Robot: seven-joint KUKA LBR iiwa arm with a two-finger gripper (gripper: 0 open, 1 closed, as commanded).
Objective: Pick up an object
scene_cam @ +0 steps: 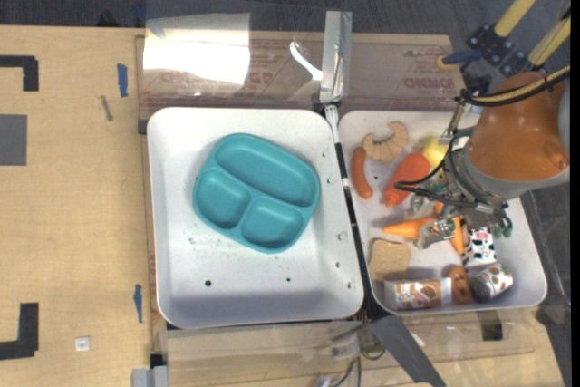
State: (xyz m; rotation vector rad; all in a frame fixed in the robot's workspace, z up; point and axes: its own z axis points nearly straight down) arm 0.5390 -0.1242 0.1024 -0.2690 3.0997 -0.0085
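Reaching gripper [450,217] into right bin [535,272]

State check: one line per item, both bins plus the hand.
teal divided plate: upright, flat in left bin
hot dog: lying flat, right bin
croissant: lying near the bin's top edge
bread slice: lying flat
can: on its side
orange carrot: lying flat
hand: low over the toys in the right bin, grip hidden

I count two shallow white bins [172,195], one teal three-compartment plastic plate [256,190], one tan toast slice [390,259] and two small cans [420,292].
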